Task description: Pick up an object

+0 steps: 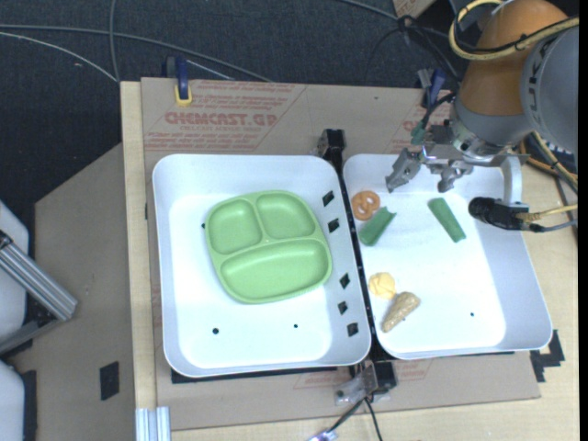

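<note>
My gripper [424,174] hangs over the far end of the right bin [491,333], fingers spread apart with nothing between them. Below and left of it lie an orange ring-shaped piece [366,204] and a dark green block [376,227]. A second green block [447,219] lies just right of the gripper's line. Nearer the front sit a yellow lump [382,284] and a tan cone-shaped piece [401,310].
The left bin [184,329] holds a green divided plate [267,245]. A black clip-studded divider [345,246] runs between the bins. Cables [542,214] trail off the arm at the right. Cardboard [220,113] lies under the bins.
</note>
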`<action>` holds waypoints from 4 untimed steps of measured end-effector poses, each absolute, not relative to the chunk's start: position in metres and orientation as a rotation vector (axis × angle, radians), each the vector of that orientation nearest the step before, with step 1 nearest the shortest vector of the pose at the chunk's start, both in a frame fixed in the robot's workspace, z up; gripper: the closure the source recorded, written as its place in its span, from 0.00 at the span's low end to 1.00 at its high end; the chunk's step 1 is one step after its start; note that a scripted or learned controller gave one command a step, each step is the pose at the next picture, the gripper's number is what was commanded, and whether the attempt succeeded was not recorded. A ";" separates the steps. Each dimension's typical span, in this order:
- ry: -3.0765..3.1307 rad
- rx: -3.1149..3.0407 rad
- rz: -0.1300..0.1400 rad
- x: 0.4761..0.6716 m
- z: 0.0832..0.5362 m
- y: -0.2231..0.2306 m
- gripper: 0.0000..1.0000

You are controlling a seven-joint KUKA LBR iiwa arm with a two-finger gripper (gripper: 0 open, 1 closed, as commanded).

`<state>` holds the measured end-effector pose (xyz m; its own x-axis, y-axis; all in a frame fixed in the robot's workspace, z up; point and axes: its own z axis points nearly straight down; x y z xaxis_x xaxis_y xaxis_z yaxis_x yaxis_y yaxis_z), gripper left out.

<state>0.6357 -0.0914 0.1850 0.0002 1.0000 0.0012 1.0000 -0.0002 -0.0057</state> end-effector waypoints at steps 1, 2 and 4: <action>-2.217 -2.217 0.006 0.631 0.123 -0.093 0.00; -2.221 -2.222 -0.002 0.632 0.138 -0.093 1.00; -2.224 -2.222 -0.003 0.637 0.218 -0.095 1.00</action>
